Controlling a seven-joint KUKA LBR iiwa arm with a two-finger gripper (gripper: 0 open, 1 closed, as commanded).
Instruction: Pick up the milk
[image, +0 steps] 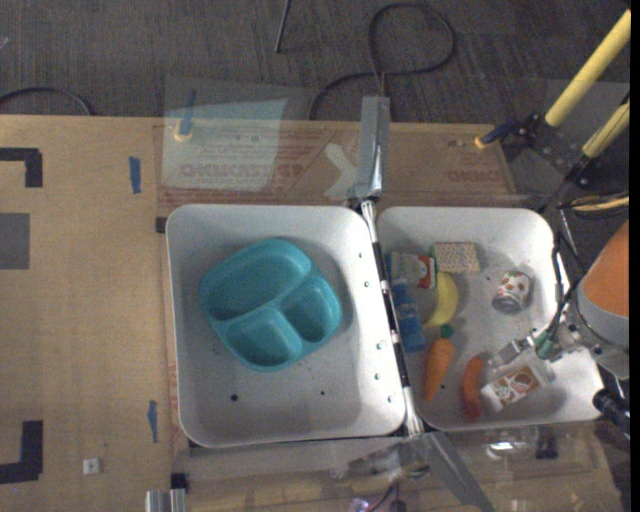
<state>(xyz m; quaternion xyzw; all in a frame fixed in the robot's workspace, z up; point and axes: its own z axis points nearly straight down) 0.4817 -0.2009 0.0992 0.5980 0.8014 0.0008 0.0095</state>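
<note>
The milk (517, 384) is a small white carton with an orange label. It lies on its side near the front right of the right bin (540, 228). My gripper (514, 352) reaches in from the right and hangs just above the carton's far edge, very close to it. I cannot see whether it touches the carton. The arm's orange band (612, 280) sits at the view's right edge.
Beside the milk lie a red-orange piece (471, 385) and a carrot (436, 368). Further back are a banana (443, 298), a blue item (405, 315), a small printed carton (412, 268), a speckled square (455, 257) and a can (511, 290). A teal divided plate (270, 300) sits in the left bin (190, 380).
</note>
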